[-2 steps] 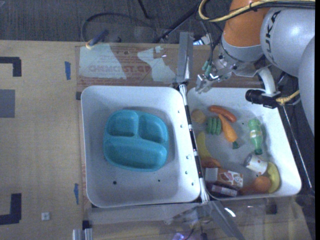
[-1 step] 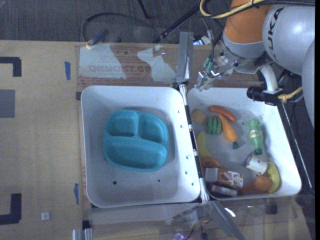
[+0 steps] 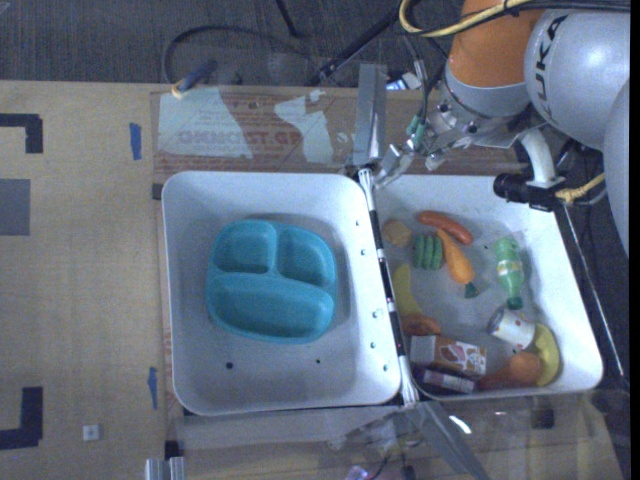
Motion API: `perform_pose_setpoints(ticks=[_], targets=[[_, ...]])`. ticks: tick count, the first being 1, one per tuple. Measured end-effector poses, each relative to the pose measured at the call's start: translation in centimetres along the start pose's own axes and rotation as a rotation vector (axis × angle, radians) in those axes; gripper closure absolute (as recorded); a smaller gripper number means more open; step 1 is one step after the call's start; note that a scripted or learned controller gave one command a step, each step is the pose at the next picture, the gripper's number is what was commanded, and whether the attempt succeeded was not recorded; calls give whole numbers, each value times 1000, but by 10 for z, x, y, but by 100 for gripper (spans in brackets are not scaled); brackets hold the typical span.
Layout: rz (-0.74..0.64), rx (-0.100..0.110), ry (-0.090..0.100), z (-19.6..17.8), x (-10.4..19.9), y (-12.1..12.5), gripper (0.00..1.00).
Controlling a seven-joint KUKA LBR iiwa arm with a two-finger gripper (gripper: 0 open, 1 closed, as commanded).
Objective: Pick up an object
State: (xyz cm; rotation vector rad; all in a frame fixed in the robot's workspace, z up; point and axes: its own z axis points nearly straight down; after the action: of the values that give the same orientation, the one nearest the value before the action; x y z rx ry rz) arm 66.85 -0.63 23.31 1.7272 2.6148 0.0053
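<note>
Two shallow white bins are seen side by side in the camera view, the left white bin (image 3: 190, 298) holding a teal plastic divided tray (image 3: 270, 280) and the right white bin (image 3: 578, 320) holding a scatter of small toy foods. The grey-and-orange arm's two-finger gripper (image 3: 400, 158) is found at the upper middle of the frame, just above the upper left corner of the right bin, over the rim where the bins meet; whether its fingers are spread or closed cannot be told, and nothing is seen between them. No single object is named by the task, so the candidates are all in the right bin: a red sausage-shaped toy (image 3: 445, 227) and a green ribbed vegetable toy (image 3: 428, 252) lie nearest the gripper, with an orange carrot toy (image 3: 459, 262) just beside them, a green bottle (image 3: 510, 271) toward the right wall, a yellow banana-shaped piece (image 3: 402, 290) along the left wall, and a small printed carton (image 3: 455, 353) near the bottom edge. All are judged to be light, rigid, smooth plastic or card, likely to slip or roll if pinched off-centre. The sausage toy is judged the easiest prospect: it could be taken across its narrow middle, with the fingers set square to its long axis. The crowded pieces at the lower right would be harder to separate.
</note>
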Motion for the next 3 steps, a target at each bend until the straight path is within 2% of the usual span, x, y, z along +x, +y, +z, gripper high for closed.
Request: perform_pose_setpoints(ticks=[1,2,3], targets=[[-74,7,5,42,15,-50,0],[-150,6,6,39,32,-128,0],[-101,8,6,47,77,-161,0]])
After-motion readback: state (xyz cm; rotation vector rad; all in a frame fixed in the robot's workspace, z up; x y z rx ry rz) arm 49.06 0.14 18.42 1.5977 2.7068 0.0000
